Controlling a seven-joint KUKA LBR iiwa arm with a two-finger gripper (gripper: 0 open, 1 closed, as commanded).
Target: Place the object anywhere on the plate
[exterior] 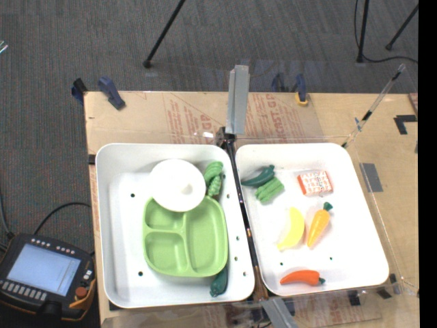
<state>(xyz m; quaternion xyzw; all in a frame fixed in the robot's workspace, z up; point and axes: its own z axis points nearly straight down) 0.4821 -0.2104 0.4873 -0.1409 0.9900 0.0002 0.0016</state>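
Note:
In the left bin (116, 251) lies a green divided plate (186, 241). A round white plate (177, 184) overlaps its top left corner. A light green ridged vegetable (215, 177) lies against the white plate's right side, and a dark green one (218, 283) sits at the green plate's lower right corner. The right bin (355, 251) holds a dark green vegetable (257, 177), a green bundle (270, 190), a red and white packet (315, 182), a yellow banana (292, 228), an orange carrot (318, 227) and a red pepper (300, 277).
A grey upright post (237, 104) stands at the back where the two bins meet. Clamps (111, 93) grip the board's far edge. A teach pendant (44, 273) lies on the floor at lower left. Tripod legs (167, 26) stand behind the bench.

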